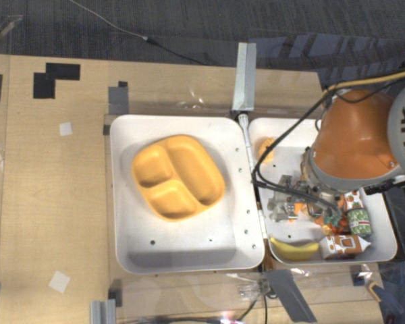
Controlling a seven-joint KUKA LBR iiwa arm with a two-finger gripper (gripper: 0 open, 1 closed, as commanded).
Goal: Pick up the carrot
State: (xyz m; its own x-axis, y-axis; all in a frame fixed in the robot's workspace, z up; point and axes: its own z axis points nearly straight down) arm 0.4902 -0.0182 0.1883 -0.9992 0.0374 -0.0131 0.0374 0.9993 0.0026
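so my gripper (298,206) is down in the right bin (389,243), can't tell if it's open or closed; carrot (331,216) sits orange right beside it, near the banana (295,249)

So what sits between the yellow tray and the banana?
In the camera view, bare white floor of the left bin and the two bins' adjoining walls separate the yellow tray from the banana.
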